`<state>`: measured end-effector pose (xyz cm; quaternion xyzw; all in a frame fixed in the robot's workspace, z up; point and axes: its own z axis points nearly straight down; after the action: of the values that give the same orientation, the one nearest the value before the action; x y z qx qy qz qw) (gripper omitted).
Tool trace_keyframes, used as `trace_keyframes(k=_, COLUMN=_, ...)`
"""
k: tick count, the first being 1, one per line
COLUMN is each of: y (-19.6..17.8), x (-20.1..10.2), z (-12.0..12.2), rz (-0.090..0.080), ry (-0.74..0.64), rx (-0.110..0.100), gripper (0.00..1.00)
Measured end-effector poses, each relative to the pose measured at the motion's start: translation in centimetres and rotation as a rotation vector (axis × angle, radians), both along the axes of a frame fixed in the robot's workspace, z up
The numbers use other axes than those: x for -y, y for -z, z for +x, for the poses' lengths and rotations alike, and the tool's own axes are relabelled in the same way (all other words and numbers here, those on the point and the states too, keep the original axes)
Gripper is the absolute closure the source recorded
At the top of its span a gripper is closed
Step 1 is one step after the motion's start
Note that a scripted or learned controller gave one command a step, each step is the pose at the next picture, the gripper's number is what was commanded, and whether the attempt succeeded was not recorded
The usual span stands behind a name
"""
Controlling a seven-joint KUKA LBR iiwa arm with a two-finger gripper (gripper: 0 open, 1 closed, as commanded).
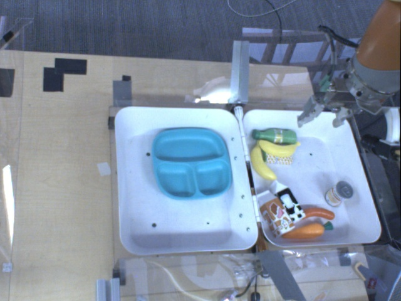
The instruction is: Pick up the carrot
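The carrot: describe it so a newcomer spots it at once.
Look in the right bin, at its near edge. The carrot lies flat there, orange with a green stub at its right end, just below a redder sausage-like piece and right of a printed carton. It is the lowest orange thing.

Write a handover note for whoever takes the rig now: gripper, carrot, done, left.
Gripper: open, holding nothing, above the far edge of the right bin.
Carrot: lying at the near side of the right bin, beside a small carton and a sausage-like piece.
Done: nothing yet; carrot not grasped.
Left: move to the near side, descend on the carrot, close, lift. Neighbours crowd it closely, so the grasp may be awkward.
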<state>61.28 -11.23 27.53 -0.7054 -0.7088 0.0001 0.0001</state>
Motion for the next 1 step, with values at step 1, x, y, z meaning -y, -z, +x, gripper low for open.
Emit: trace_keyframes(k=1, y=13.10, x=-2.30, z=-2.98, rz=0.000, ry=0.066, rx=0.002, gripper=0.00)
